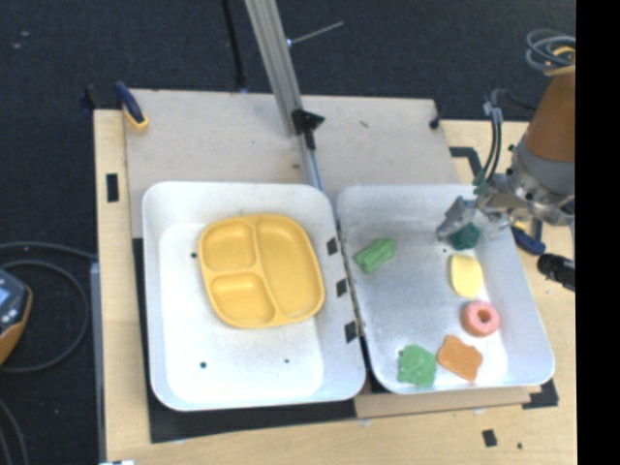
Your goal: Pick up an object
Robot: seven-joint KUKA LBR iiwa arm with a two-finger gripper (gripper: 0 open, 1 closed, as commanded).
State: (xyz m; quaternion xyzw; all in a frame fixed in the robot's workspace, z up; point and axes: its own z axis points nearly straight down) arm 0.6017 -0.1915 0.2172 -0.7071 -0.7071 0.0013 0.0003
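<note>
1. Left bin (174, 356): shallow white plastic with rounded corners and a speckled floor. It holds a yellow tray (262, 269), smooth, rounded and split into three compartments, lying flat and turned slightly.
2. Right bin (407, 221): same shape, with a duller, scuffed floor. It holds the loose objects listed below.
3. Green block (374, 255): oblong, matte, lying tilted near the bin's left wall.
4. Green lump (418, 366): irregular and rough-looking, at the front edge.
5. Orange piece (459, 357): flat and toast-shaped, just beside the lump (their edges appear to touch).
6. Gripper (463, 229): metallic, over the bin's upper right; a small dark teal object (467, 237) sits at its tip. Whether the fingers clamp it cannot be told.
7. Yellow oval (467, 276): smooth and pale, directly below the teal object.
8. Pink ring (480, 318): doughnut-shaped, between the oval and the orange piece.
</note>
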